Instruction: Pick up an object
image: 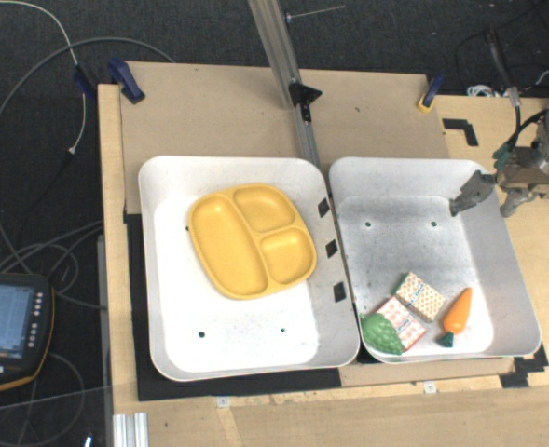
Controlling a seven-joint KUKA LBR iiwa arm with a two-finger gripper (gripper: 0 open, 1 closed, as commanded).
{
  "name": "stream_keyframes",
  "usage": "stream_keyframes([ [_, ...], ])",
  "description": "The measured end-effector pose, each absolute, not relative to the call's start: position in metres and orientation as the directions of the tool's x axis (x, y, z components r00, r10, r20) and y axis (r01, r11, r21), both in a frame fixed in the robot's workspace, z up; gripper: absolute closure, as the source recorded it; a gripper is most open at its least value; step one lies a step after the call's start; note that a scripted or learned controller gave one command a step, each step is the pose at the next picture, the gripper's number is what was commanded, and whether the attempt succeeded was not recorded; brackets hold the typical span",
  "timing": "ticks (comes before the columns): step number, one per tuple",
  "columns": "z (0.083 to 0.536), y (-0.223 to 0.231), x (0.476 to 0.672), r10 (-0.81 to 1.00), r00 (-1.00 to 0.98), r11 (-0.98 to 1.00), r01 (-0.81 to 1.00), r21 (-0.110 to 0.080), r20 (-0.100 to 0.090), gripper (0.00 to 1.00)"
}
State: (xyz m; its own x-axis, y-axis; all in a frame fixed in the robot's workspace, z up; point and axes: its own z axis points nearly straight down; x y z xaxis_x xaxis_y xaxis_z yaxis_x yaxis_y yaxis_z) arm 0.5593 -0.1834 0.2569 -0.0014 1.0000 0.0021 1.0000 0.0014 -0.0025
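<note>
Dark carpet surrounds a tan wooden desk point(218, 110), with loose cables and a handheld screen unit point(8, 324) lying on the floor to the left. Blue clamps point(125, 80) grip the desk's far edge, and a grey metal pole point(279, 45) rises from the desk behind the bins.

Left bin point(162, 343): shallow, white, holding one yellow divided plate point(251, 240) with three compartments, set toward the bin's far half.

Right bin point(414, 194): shallow, white, its floor speckled grey. All contents sit in the near corner:
- green leafy toy point(380, 333), nearest the left wall
- patterned box point(401, 319), pink-toned, touching the green toy
- second patterned box point(419, 296), just beyond the first and beside it
- orange carrot toy point(457, 313) with a green tip, just right of the boxes

Arm: enters from the right edge above the right bin's far right corner. Its fingers point(488, 196) are spread apart, one dark finger point(468, 194) angled over the bin's far right rim, and nothing is held between them. The objects lie well apart from the fingers, toward the near side of that bin.
</note>
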Motion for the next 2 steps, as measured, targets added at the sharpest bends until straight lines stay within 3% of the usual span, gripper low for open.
stream_keyframes([
  [1, 0.257, -0.183, 0.559, 1.000, -0.002, 0.002, 1.000, -0.002, 0.002, 0.00],
  [2, 0.210, -0.174, 0.556, 1.000, 0.000, 0.000, 1.000, -0.006, 0.003, 0.00],
])
